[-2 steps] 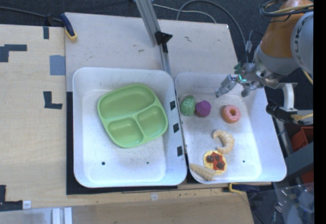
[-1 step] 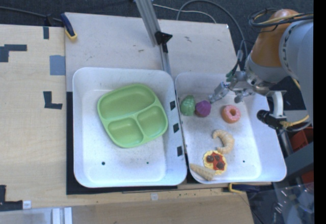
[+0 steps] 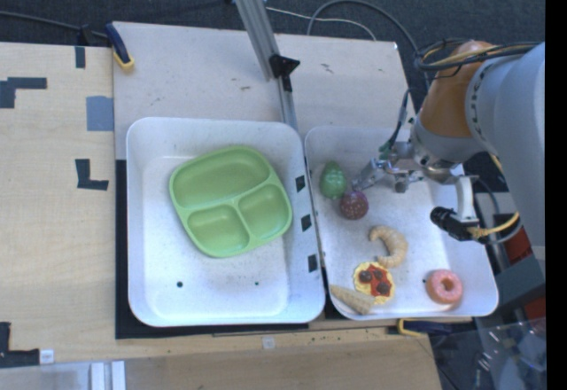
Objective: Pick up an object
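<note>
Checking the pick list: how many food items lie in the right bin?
6: green fruit and red fruit upper left, croissant middle, tart and bread below, doughnut lower right.

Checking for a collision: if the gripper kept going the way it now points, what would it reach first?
Probably the dark red round toy fruit, just beyond the gripper tips, with the green round toy fruit beside it. Height above them is unclear from this slanted view.

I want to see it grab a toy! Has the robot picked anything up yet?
Not yet. Nothing looks lifted: the green toy, dark red toy, croissant, tart and donut all lie in the right bin. The end effector is down beside the green and red toys. The grabbing and lifting are left.
</note>
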Robot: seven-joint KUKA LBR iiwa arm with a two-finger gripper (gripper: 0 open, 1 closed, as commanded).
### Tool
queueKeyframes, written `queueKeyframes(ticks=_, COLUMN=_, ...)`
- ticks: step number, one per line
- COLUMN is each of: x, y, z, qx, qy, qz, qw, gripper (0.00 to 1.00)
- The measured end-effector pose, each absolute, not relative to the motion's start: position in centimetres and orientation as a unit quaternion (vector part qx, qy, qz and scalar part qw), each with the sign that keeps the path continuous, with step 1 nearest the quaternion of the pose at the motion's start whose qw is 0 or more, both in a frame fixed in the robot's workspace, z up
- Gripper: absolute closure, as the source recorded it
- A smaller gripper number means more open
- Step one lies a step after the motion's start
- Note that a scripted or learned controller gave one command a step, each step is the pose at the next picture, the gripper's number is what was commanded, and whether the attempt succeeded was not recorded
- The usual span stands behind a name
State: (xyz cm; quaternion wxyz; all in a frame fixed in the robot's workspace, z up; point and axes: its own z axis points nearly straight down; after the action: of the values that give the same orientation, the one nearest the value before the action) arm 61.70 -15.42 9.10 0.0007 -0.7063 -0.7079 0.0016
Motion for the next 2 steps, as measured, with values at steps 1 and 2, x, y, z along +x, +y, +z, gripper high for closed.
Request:
queueKeyframes(ticks=1, x=61.7, y=-15.3, z=10.3, qx=-0.706, qy=-0.708, qz=0.0010, qw=0.001, gripper=1.00)
queueKeyframes(ticks=2, x=62.3, y=-16.1, z=15.3, qx=-0.706, qy=-0.708, qz=-0.0007, qw=-0.001, gripper=1.00)
